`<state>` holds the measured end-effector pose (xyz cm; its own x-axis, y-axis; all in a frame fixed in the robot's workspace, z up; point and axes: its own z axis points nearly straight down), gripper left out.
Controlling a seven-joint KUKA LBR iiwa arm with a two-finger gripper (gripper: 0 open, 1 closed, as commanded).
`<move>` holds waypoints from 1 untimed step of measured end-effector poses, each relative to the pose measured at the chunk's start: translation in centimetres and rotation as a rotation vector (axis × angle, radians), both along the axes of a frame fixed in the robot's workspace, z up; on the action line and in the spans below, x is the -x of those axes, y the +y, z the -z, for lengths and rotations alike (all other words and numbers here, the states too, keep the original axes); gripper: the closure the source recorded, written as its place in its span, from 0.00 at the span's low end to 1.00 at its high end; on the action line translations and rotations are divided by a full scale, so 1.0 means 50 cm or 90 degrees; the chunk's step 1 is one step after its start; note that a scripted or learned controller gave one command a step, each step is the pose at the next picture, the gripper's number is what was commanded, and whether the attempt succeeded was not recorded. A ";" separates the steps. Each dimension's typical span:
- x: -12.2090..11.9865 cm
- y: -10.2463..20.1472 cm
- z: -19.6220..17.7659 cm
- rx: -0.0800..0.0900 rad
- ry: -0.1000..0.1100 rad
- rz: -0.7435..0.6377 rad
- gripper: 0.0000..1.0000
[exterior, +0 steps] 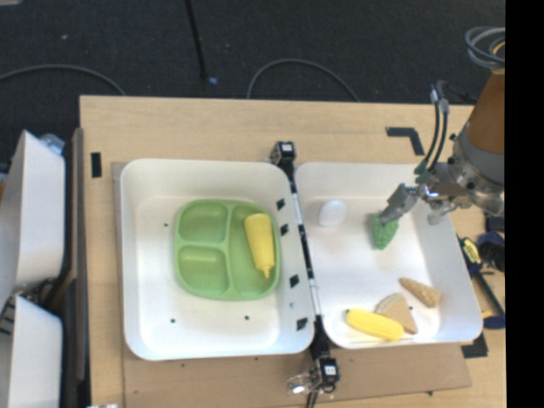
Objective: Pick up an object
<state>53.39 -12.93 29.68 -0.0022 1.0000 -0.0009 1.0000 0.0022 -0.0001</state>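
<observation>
The gripper [393, 218] is closed on a green object [384, 231] in the right bin [450, 266], near the bin's far right corner.

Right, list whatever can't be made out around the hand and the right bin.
- Hand: sits over the green object; too blurred to tell whether it grips it.
- Arm above the orange band: cut off by the frame edge.
- Whitish item: too faint against the right bin to identify.

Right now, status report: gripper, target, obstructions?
Gripper low in right white bin, touching green soft object; grasp unconfirmed. White round object sits apart, left. Nothing blocking.
</observation>
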 end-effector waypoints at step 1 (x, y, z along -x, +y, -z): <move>0.000 -0.023 0.113 0.000 0.003 0.002 0.00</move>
